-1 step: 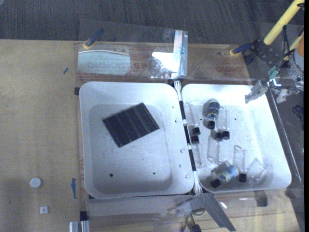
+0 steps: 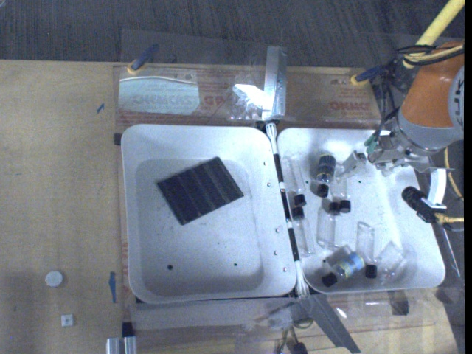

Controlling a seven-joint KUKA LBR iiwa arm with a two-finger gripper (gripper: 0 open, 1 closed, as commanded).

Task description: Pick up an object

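A: Nearest row, right bin point(image 2: 435, 275)?
B: Clear bottles with dark caps, lying flat: one capped bottle point(image 2: 344, 262) at the front, a second clear one point(image 2: 389, 258) just beside it toward the front right corner.

A: Middle of that bin?
B: Small black caps point(image 2: 339, 206) scattered loose; an upright clear vial point(image 2: 363, 234); another dark-capped bottle point(image 2: 323, 169) farther back.

A: Left bin point(image 2: 140, 220)?
B: One dark ribbed pad point(image 2: 200, 189), flat, tilted, well apart from the walls.

A: Farthest item?
B: Arm point(image 2: 435, 102) with orange band, entering from the right, above the right bin's back corner. Gripper point(image 2: 389, 155) hanging over the back right of the bin, near the farther bottle. Nothing seen between its fingers; opening not legible from this angle.

A: Advice for the pick?
B: Probably best to choose one isolated bottle, approach across its narrow width, descend straight, avoid the clutter of caps. Clear, round bottles likely to roll or slip; centre before closing.
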